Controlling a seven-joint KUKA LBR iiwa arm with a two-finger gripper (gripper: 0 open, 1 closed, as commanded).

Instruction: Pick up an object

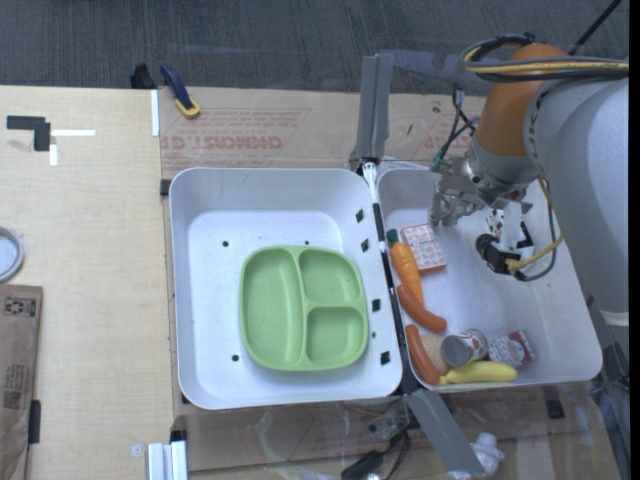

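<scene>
You see two white bins side by side on the bench. The left bin holds a green plate with three compartments, lying flat near the middle of the floor. The right bin holds the small things you can pick. A carrot lies along the left wall of this bin, and its green end points toward the far side. Just beside it, to the right, lies a small red and white box. Below the carrot lies a red sausage, and a second sausage lies near the front left corner. In the front part you find a grey can on its side, a red and white packet next to it, and a banana touching the front wall. The arm comes in from the right, with its orange band above the wrist. The gripper hangs over the far part of the right bin, close to the box but apart from it. Nothing sits between its fingers, and they look close together, though from this angle you cannot tell it for sure.
</scene>
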